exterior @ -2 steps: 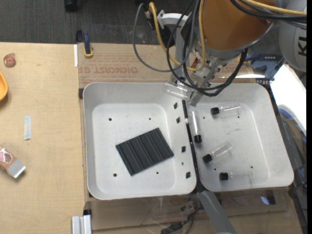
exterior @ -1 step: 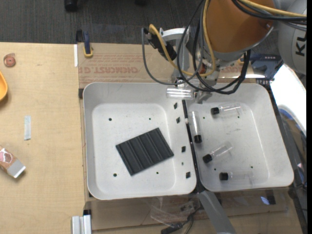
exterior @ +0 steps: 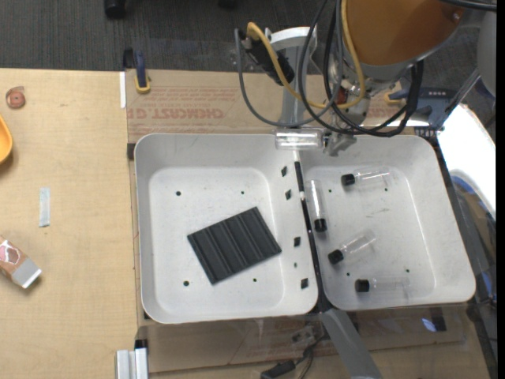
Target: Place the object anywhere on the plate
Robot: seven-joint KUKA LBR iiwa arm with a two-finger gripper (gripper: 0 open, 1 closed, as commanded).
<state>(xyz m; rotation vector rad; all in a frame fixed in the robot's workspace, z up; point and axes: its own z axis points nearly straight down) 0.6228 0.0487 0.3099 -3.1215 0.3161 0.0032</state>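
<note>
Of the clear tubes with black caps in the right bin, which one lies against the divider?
The clear tube with black cap along the bin's left wall, lengthwise, cap toward the camera; the others lie out on the floor.

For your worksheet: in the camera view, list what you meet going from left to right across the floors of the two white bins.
Dark ribbed plate in the left bin → clear vial lying along the right bin's left wall → clear vial with a black cap near that bin's middle.

Red printed lettering runs across the cardboard sheet [exterior: 189, 105] just beyond the far rim of the left bin [exterior: 146, 212]. It appears upside down and reversed; no word is reliably legible.
</note>
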